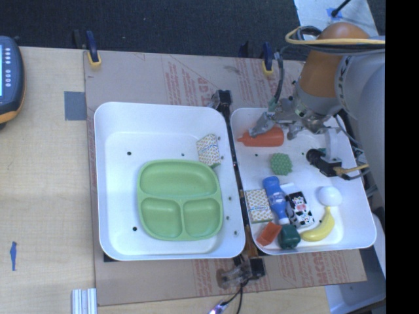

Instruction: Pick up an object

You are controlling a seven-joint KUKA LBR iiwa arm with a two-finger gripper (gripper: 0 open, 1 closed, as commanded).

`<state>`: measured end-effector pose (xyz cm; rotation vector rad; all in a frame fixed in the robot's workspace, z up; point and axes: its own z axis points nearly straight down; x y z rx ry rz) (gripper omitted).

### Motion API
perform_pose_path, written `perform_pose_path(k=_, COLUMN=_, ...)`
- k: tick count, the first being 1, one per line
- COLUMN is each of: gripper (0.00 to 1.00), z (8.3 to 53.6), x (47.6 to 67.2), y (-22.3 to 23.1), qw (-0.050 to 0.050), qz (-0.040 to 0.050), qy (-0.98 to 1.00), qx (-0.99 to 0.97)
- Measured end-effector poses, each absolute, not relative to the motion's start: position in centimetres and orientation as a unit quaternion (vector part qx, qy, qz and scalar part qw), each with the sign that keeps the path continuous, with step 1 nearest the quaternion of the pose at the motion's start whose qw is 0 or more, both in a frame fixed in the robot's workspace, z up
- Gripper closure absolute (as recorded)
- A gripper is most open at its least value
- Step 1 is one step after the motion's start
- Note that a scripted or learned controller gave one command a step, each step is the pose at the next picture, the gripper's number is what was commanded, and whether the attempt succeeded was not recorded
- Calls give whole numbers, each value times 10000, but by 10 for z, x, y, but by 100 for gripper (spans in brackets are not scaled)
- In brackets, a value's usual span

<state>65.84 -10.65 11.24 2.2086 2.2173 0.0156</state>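
Note:
My gripper hangs low over the far end of the right bin. Just below and left of it lies an orange carrot-shaped toy, close to the gripper's tip; contact between them cannot be made out. A green bumpy ball sits a little nearer the camera. Toward the front of that bin lie a blue bottle, a small patterned box, a black-and-white cow toy, a white egg, a yellow banana, a red piece and a dark green piece.
The left bin holds a green divided plate and a small patterned box near its right wall. The two bins' walls meet in a narrow ridge. A dark device sits at the bench's far left.

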Motion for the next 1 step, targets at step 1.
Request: perform_pose_path(k=1, gripper=100, z=128, x=662, y=-111, qw=124, qz=64, qy=7082, qx=7058)
